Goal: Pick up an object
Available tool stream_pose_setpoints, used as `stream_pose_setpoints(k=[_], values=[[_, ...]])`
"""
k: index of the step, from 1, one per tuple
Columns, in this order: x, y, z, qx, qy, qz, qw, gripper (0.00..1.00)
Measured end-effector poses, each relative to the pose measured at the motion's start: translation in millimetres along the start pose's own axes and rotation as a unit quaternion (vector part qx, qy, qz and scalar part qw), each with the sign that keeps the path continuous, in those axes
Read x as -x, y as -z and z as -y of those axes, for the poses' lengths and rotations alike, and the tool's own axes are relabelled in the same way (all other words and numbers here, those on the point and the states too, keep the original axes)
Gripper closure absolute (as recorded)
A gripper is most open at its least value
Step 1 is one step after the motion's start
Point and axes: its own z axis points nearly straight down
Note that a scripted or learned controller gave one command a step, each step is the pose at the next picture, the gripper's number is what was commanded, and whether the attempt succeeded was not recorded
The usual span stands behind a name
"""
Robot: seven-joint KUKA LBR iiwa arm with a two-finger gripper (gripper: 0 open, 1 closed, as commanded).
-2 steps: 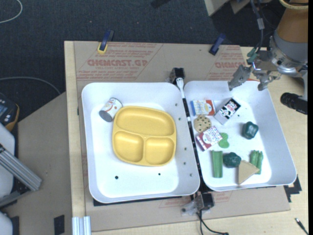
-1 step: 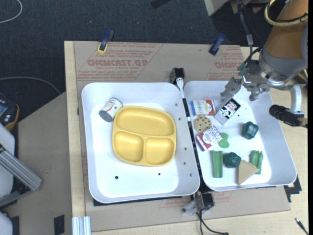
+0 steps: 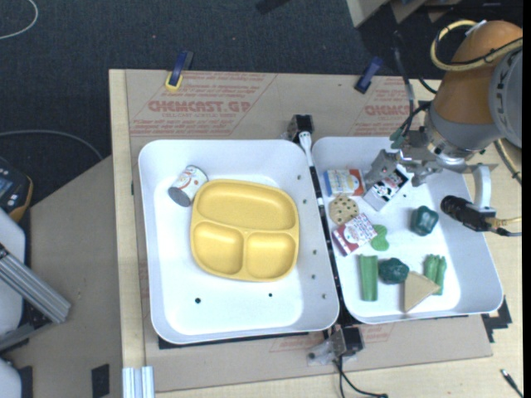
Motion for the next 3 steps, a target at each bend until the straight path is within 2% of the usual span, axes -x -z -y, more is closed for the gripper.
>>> stream_pose_setpoints(k=[1,2,3], values=[[4.2,-51.8,-10.7,0.004,0.000,0.003,1.0000,0.00],[5.4,-51.5,-15.0,0.011,0.000,0.003,0.9999,0.00],[3.1,-39.8,-18.0,0.017,0.001,0.002,0.9999,1.00]])
